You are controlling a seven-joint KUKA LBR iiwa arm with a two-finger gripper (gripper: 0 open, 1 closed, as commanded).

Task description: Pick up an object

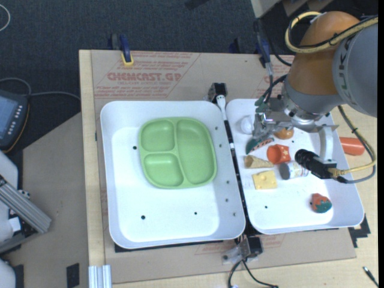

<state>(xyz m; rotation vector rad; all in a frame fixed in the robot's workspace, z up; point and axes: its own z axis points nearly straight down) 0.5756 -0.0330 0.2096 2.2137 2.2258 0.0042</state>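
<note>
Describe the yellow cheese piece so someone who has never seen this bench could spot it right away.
Of the two white bins, look in the right bin, the one the arm reaches over. Near that bin's left side, below the gripper and the orange toy, lies the yellow cheese piece. It is the only flat, pale yellow block there.

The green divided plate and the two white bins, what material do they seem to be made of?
The green divided plate looks like moulded plastic with a matt to satin finish: one even pale green, soft rounded ridges between its three compartments, only faint sheen. The white bins also look like thin formed plastic, smooth and slightly glossy, with rounded corners and rolled rims. The view cannot confirm either.
</note>
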